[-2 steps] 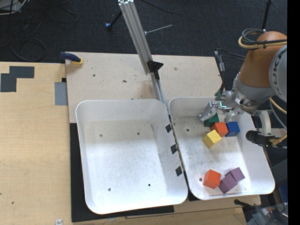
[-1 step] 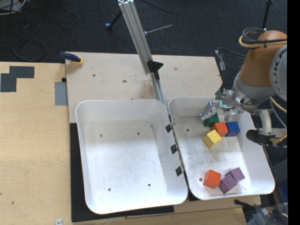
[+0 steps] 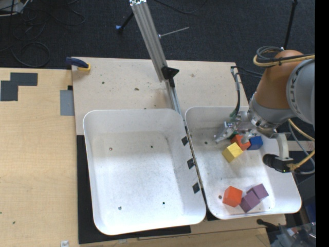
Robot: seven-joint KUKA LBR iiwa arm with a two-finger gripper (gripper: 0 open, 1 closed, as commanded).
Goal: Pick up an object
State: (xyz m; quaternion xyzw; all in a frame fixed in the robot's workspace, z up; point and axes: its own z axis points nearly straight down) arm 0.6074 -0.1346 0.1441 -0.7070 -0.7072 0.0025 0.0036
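Note:
The right bin (image 3: 216, 118) holds a yellow block (image 3: 232, 151), a small red block (image 3: 242, 142) and a blue block (image 3: 255, 142) clustered under the arm's wrist. Near the bin's front lie an orange cube (image 3: 232, 196) and two purple blocks (image 3: 253, 196) touching each other. My gripper (image 3: 231, 133) hangs low over the bin, just up and left of the yellow block and beside the red one. The orange-banded wrist (image 3: 275, 94) hides much of it.
The left bin (image 3: 103, 122) sits beside the right one, with a divider carrying black clips (image 3: 189, 162) between them. A slanted aluminium rail (image 3: 154, 48) rises behind the bins. A blue-and-yellow clamp (image 3: 78, 64) lies at the bench's back left corner.

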